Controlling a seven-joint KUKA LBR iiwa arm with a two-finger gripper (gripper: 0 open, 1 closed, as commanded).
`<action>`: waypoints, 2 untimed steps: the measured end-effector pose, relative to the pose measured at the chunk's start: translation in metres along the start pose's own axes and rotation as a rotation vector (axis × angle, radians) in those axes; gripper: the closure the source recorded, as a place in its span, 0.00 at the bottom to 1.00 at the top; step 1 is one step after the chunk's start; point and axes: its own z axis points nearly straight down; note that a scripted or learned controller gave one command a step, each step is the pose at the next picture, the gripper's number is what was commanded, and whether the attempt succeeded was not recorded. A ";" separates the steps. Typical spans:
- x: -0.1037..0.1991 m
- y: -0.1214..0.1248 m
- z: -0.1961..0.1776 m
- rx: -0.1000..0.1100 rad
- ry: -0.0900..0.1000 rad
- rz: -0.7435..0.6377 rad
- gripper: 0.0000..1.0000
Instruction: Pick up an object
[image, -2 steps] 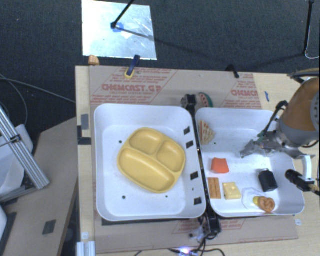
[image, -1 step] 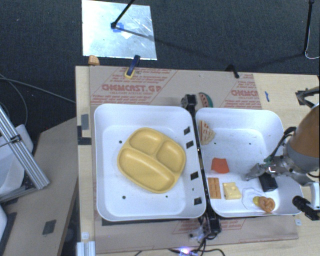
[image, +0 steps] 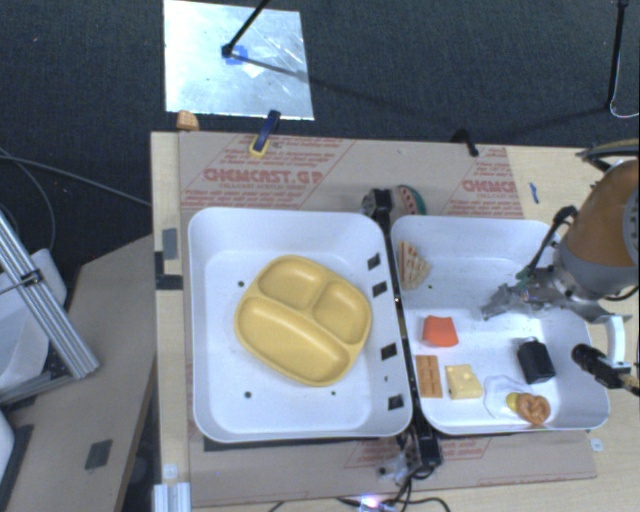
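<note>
Best to lower the gripper (image: 492, 306), finger spread impossible to tell, straight onto the orange block (image: 440, 331) lying just beside it in the right bin (image: 470, 232), clear of the cracker (image: 428, 376).

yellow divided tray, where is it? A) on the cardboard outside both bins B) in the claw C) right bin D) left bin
D: the yellow divided tray lies flat on the floor of the left bin, alone there, while the small food items such as the orange block sit in the right bin.
</note>
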 end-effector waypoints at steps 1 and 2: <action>0.072 0.064 -0.001 0.000 0.002 -0.004 0.00; 0.002 -0.032 0.001 0.012 0.003 0.012 0.00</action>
